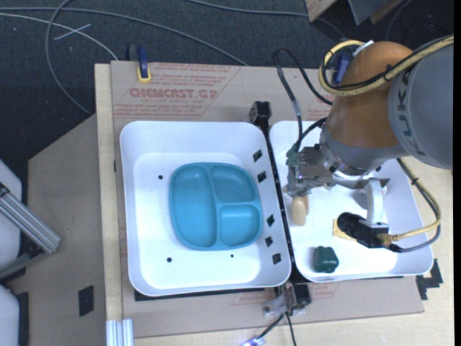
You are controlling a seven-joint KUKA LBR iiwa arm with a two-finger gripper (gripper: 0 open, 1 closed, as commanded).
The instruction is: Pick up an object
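Right now my feed has the arm reaching in from the right and hanging over the right bin. Its bulky orange and grey wrist covers most of that bin's far half. The claw sits low at the bin's left side, close to the wall that runs beside the left bin. From this slant I cannot tell how far the claw is open, and I cannot tell whether it has hold of anything.

Just below the claw's tip in the picture lies a pale oval piece, small and cream-coloured, on the white floor close to that same left wall. It looks to be touching or very nearly touching the claw, but I cannot make out which. Nearer the front rim of the same bin sits a dark green lump, apart from the pale oval piece and apart from the claw.

The left bin holds a blue plate with three compartments. It lies flat about the middle of the floor, turned a little askew to the bin's walls.

Both bins rest on a cardboard sheet printed with red lettering. A blue and yellow clamp grips its far edge toward the left. Grey cables trail over the dark floor beyond the bench.
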